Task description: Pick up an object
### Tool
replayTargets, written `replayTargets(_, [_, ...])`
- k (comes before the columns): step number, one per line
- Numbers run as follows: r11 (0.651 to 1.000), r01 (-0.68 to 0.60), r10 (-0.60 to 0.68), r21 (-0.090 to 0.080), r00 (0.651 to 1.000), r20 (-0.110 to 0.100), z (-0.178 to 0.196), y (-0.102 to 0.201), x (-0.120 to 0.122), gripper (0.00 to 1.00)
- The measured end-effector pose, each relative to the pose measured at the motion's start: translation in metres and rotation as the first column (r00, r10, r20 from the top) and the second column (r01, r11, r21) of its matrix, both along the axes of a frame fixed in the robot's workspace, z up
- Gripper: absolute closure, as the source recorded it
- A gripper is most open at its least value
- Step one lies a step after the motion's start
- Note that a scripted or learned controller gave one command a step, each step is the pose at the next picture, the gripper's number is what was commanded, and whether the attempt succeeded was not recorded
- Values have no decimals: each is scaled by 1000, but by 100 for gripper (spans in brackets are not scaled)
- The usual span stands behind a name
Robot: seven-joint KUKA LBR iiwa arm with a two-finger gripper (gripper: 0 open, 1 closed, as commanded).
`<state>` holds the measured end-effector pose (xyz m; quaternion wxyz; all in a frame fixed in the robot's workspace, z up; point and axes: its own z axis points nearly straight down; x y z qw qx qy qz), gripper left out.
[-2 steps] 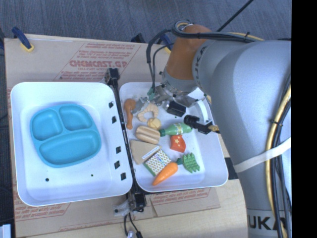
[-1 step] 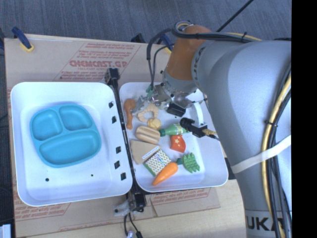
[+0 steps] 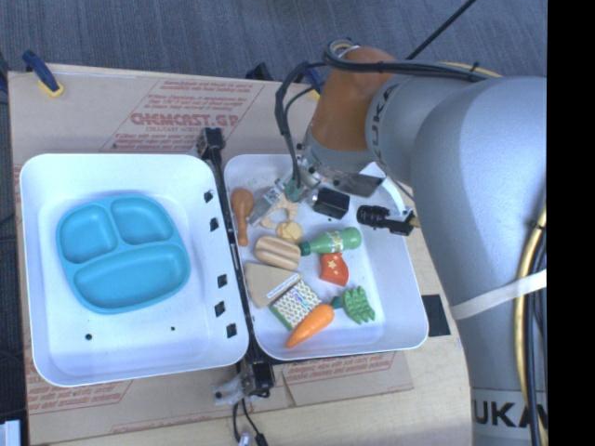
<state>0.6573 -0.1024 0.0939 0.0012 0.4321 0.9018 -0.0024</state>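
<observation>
I've got the tool point(image 3: 290, 191) down in the far end of the right bin point(image 3: 402, 297), wrist tipped over it so the arm point(image 3: 465, 156) hangs above that bin's right side. Whether it's clenched or released I cannot tell; the wrist hides the tips.

Right under and just in front of the tool sits a small pale piece point(image 3: 277, 217), probably my target, since the tool is parked on top of it. The drumstick point(image 3: 243, 210) lies just left of the tool, against the bin wall. Nearer me, the hot dog point(image 3: 277, 252), green bottle point(image 3: 331, 242) and strawberry point(image 3: 335, 268); further still the carrot point(image 3: 310, 324) and broccoli point(image 3: 357, 305).

The toys are packed tight, so I judge a clean grip is risky. The left bin point(image 3: 37, 193) holds a blue tray point(image 3: 124, 253), well apart from the tool.
</observation>
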Motion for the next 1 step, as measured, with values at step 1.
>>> replayTargets(1, [994, -111, 111, -1, 994, 3, 0, 2, -98, 0])
